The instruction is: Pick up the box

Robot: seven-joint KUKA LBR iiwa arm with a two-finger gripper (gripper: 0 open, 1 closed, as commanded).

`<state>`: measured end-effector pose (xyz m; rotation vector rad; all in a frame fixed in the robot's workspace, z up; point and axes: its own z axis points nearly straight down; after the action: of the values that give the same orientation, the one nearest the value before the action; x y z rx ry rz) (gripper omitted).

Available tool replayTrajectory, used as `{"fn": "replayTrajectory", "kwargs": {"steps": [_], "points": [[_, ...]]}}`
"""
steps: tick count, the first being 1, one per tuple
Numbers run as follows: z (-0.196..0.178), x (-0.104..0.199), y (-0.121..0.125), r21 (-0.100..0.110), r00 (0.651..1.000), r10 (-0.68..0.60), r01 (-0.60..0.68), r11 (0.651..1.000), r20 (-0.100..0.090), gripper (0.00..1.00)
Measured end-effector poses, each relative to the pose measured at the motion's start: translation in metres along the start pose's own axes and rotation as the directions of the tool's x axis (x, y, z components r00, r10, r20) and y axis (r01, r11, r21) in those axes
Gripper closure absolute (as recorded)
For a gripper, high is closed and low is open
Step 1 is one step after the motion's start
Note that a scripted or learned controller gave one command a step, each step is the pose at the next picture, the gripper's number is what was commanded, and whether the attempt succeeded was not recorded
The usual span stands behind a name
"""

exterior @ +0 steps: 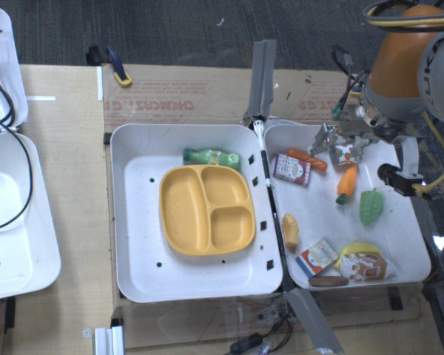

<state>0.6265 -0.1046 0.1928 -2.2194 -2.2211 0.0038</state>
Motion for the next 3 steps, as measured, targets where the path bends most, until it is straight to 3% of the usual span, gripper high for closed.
{"fn": "replayTrajectory", "kwargs": {"steps": [1, 2, 3], "points": [[0.074, 0.001, -0.059, 0.001, 0.999, -0.051, 0.051, 0.999, -0.001, 0.0], [0.102, -0.02, -0.108, 0.0, 0.998, -0.07, 0.07, 0.998, -0.001, 0.0], [0.031, -0.034, -0.123, -0.003, 1.0, -0.02, 0.02, 1.0, 0.0, 0.0]]}}
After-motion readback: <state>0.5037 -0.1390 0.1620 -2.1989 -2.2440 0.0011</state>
